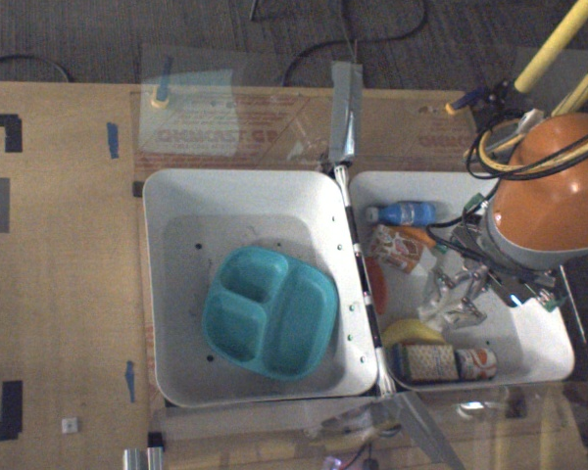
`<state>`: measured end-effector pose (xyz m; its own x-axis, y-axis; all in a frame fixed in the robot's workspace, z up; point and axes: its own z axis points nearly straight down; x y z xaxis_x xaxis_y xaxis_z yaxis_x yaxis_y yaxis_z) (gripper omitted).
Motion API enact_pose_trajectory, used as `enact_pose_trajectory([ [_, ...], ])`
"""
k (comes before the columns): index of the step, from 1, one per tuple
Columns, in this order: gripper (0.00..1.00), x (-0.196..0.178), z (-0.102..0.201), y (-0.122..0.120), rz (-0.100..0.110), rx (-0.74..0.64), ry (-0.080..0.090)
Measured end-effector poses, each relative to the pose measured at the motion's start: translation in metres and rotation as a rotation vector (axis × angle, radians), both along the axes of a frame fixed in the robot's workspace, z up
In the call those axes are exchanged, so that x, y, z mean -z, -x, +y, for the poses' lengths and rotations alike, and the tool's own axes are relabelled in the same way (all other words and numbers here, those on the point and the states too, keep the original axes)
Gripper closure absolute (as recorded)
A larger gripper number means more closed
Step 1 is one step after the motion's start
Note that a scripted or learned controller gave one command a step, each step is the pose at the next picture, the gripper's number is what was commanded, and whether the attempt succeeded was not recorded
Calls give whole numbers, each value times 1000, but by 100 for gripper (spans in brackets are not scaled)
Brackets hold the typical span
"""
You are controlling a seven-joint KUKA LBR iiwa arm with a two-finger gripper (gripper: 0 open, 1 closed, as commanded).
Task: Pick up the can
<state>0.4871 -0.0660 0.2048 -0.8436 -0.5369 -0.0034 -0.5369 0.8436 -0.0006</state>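
Observation:
The can (441,362) lies on its side along the front wall of the right bin (559,355); it has a speckled label and a red-and-white end. My gripper (463,294) hangs over the middle of that bin, a little behind the can and apart from it. Its metal fingers (449,284) stand open with nothing between them. The grey arm with its orange band (554,189) covers the bin's right rear part.
In the right bin, a banana (412,331) lies just behind the can. A blue-capped bottle (404,212) and an orange-and-white pouch (396,248) lie at the back. A red item (374,288) rests by the divider. The left bin (176,204) holds a teal compartment tray (270,311).

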Motion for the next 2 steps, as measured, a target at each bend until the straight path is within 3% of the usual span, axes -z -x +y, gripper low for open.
enact_pose_trajectory([
  [1,100,-33,48,-32,-5,91,-1],
  [2,100,19,25,-97,-5,107,-2],
])
